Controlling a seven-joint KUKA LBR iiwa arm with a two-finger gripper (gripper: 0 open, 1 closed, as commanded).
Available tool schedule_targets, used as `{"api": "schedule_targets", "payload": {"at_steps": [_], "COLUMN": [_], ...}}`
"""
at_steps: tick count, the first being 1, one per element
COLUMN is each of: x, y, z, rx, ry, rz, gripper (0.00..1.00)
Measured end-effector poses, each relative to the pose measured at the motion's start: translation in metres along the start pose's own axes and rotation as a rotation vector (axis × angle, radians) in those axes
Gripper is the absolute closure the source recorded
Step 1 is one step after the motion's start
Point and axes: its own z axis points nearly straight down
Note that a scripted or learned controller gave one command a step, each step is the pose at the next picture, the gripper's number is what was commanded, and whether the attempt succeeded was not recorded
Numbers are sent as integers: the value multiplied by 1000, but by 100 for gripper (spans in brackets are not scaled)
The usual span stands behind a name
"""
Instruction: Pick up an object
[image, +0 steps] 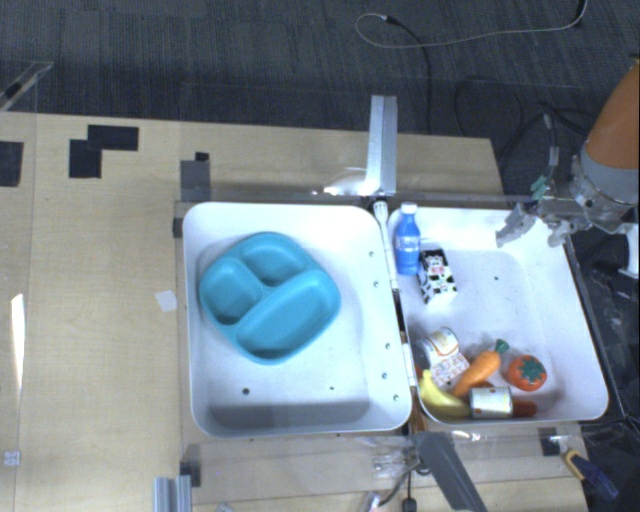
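Two-finger gripper (535, 226), fingers spread and empty, over right white bin's (590, 330) far edge; suggest targeting isolated black-and-white patterned carton (436, 276), avoiding the near-corner clutter.

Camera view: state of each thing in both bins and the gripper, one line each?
gripper: above the right bin's far right corner, fingers apart, nothing between them
blue divided plate: right way up in the left bin
blue bottle: lying against the divider, cap on
black-and-white carton: lying beside the bottle
carrot: lying in the near pile
tomato: beside the carrot
banana: at the near wall
small can: on its side
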Motion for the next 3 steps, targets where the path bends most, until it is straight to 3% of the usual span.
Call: {"api": "schedule_targets", "payload": {"at_steps": [1,2,3], "x": [61,90,101], "y": [13,12,-56], "z": [73,85,97], "rx": [-8,-37,-14], "ry": [-3,-21,-10], "rz": [83,304,388], "gripper": [0,0,0]}}
